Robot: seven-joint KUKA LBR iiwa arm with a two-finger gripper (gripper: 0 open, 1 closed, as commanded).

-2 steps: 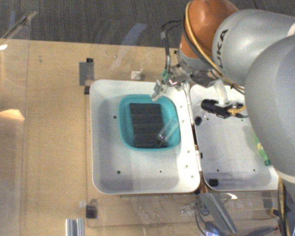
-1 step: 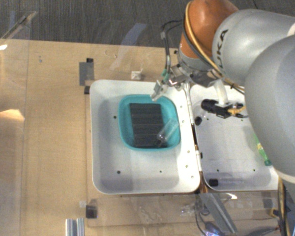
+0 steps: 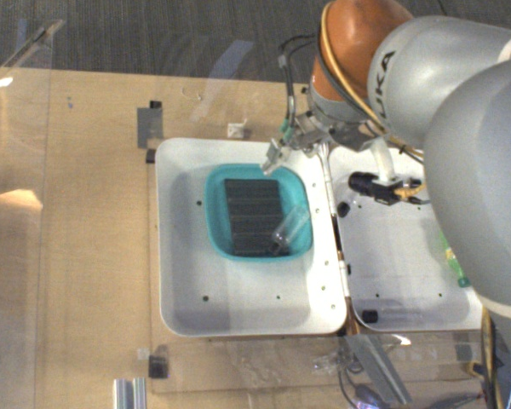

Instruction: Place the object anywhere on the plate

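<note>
Centrally, the left bin [image 3: 175,254] holds a teal square plate [image 3: 217,228] with a raised, rounded rim, set toward the bin's far side. On the plate lies a dark ridged block [image 3: 251,211], flat, its ribs running across, and it covers much of the plate's floor. A clear, glassy piece [image 3: 291,226] rests at the block's near right corner, touching it and also within the plate's rim; its exact shape is hard to make out. The gripper [image 3: 274,158] hangs over the plate's far right corner, close to the rim and apart from the block. From where I stand, I cannot tell whether it is spread or closed. The grey arm [image 3: 460,100], with its orange band [image 3: 349,32] toward the far side, reaches in from the right across the right bin [image 3: 392,271]. In that bin a small dark item [image 3: 368,316] sits by the near wall, and a green thing [image 3: 453,262] shows partly beside the arm. Both bins stand on a pale wooden bench [image 3: 68,228].
</note>
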